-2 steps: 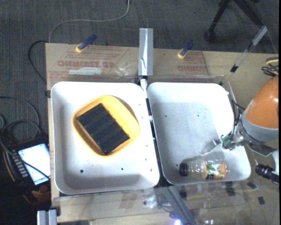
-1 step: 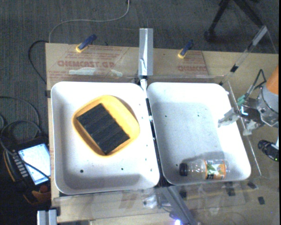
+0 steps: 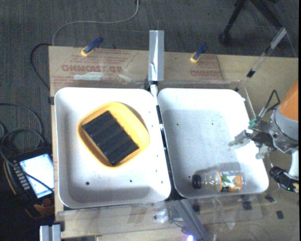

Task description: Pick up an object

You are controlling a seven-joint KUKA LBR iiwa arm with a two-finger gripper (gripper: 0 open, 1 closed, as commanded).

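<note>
At three o'clock the end effector, its state impossible to tell, should drop toward five o'clock and straddle the lying bottle across its middle, clear of the right bin wall.

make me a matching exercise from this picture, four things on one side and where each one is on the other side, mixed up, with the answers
Things:
1. yellow dish
2. plastic bottle
3. gripper
4. blue clamps

Places:
A. lying on its side near the front edge of the right bin
B. over the right side of the right bin
C. on the cardboard sheet behind the bins
D. in the middle of the left bin

Pairs: 1-D, 2-A, 3-B, 4-C
</note>
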